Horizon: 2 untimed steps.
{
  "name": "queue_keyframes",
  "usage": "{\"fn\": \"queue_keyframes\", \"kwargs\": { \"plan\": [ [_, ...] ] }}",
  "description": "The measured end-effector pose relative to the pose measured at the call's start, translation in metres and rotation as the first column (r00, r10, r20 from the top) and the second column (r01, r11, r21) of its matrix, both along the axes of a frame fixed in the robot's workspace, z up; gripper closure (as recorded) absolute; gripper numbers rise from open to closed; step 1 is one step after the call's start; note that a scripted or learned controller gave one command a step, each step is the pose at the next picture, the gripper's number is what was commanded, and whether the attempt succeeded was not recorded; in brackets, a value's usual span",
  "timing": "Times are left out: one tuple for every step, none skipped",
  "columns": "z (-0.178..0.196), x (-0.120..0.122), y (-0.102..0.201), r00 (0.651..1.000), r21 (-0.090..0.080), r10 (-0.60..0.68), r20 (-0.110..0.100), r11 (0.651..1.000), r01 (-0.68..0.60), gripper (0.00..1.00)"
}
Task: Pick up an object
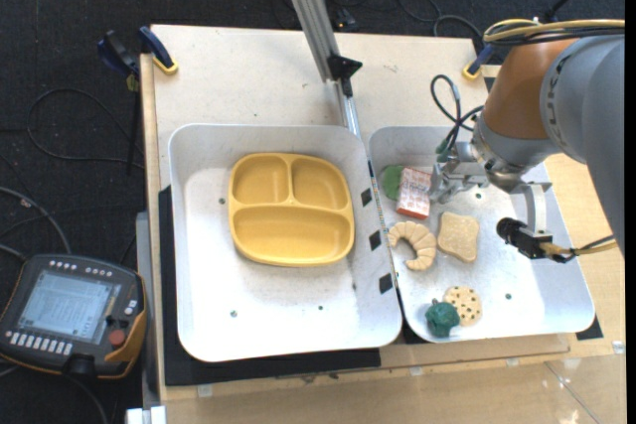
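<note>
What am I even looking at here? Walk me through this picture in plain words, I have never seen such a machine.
One camera looks down at a slant on a wooden bench. The grey and orange shape at the right is a robot arm; its tool is the grasping end, hanging over the right bin. Whether it grips anything cannot be told from here.

Two shallow white bins sit side by side. The left bin holds a yellow divided plate. The right bin holds toy food: a red and white packet, a green piece beside it, a croissant, a slice of bread, a cookie and a broccoli floret.

The screened device at the lower left is a handheld controller.
</note>
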<state>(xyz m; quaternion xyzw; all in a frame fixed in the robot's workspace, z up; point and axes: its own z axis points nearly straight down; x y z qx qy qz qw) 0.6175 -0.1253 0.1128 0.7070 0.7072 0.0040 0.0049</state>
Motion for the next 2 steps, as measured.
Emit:
{"fn": "queue_keyframes", "kwargs": {
  "plan": [
    [0.057, -0.008, 0.003, 1.0, 0.0, 0.001, -0.008, 1.0, -0.001, 1.0],
    [0.109, -0.006, 0.003, 1.0, 0.0, 0.002, -0.006, 1.0, -0.002, 1.0]
  ]
}}
